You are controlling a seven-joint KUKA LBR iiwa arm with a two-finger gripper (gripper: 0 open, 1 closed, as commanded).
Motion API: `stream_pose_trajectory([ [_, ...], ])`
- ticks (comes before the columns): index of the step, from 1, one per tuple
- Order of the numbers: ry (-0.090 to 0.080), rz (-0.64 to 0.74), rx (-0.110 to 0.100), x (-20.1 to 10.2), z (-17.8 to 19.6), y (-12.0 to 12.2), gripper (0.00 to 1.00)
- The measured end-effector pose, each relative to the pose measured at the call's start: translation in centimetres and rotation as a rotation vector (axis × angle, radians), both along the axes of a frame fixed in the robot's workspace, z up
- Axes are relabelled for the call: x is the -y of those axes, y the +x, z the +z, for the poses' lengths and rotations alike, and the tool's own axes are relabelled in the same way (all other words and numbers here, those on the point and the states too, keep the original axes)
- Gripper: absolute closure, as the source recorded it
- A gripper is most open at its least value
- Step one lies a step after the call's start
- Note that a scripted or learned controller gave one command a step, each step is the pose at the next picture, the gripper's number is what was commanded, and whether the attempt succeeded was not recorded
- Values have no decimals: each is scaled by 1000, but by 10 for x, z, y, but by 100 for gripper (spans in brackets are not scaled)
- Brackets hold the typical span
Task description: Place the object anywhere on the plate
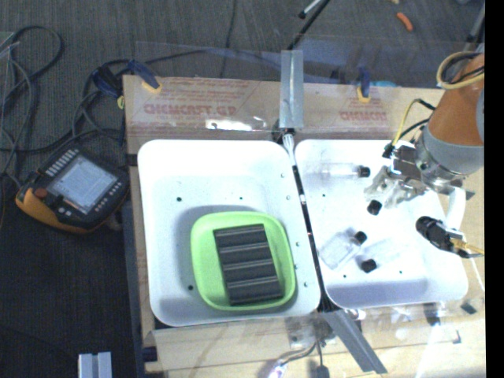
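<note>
Tool (391, 186) sits over the right shallow white bin (441, 286), upper-right area, below the grey arm with the orange band (457, 116). Can't tell whether it's spread or pinching anything; too small and cluttered there.

Task objects: three small clear plastic vials with black caps, all in the right bin. One (340, 169) lies near the back wall, just left of the tool. One (340, 247) lies near the bin's left wall, mid-front. One (379, 255) lies just right of it, towards the centre.

Green square plate (201, 235) sits in the left white bin (157, 179), front-centre, carrying a dark grey ribbed block (246, 263). No vial on the plate yet.

Handheld pendant with screen (75, 189) lies on the floor, left of the tabletop (197, 105).
</note>
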State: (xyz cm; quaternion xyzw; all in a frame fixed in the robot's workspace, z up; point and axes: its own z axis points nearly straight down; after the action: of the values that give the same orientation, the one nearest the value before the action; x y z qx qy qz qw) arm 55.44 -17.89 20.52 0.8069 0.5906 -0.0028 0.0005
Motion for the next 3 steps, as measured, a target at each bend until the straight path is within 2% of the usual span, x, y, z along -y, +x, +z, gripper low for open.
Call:
stream_pose_trajectory([
  [1,0,0,1,0,0,0,0],
  [2,1,26,2,-59,72,48,0],
  [3,0,105,2,-98,54,104,0],
])
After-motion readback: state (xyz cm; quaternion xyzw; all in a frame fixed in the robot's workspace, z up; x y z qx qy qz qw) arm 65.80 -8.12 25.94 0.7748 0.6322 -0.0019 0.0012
